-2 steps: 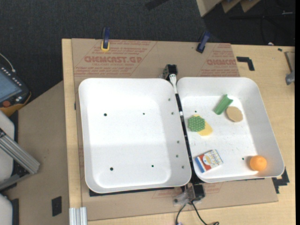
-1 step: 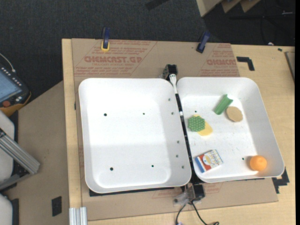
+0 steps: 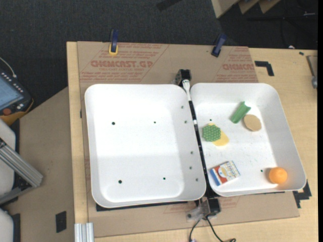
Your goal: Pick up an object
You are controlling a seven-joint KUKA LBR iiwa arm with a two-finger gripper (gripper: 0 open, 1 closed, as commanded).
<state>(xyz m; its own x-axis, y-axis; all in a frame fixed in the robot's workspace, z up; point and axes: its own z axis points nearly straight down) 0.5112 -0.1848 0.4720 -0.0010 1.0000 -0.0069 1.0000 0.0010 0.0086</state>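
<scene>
Can't tell the gripper's state from this view, so I'd call this the pre-approach step: nothing picked, target still to be chosen.

All candidates sit in the right bin (image 3: 285, 116):
- green block (image 3: 240, 112), tilted, near the far edge, touching or just beside a tan disc (image 3: 252, 123) on its right-hand side.
- green dimpled ball (image 3: 211, 132) close to the bin's left edge, resting against or partly over a yellow piece (image 3: 221, 140). Can't tell which is on top.
- small red, white and blue box (image 3: 224, 173) lying flat near the near-left corner.
- orange ball (image 3: 277, 175) in the near-right corner, close to the wall.

Left bin (image 3: 96, 135) just has a few dark dots on its floor.

Judgement on next move: arm has to come in from the right and descend over one item with fingers spread.
- Box stands apart from everything else, so it looks the cleanest grasp, though flat means low finger clearance.
- Orange ball is isolated too, but the corner wall may block a finger and it could roll.
- Both green items have neighbours touching, so there's a risk of nudging or double-grabbing.
</scene>
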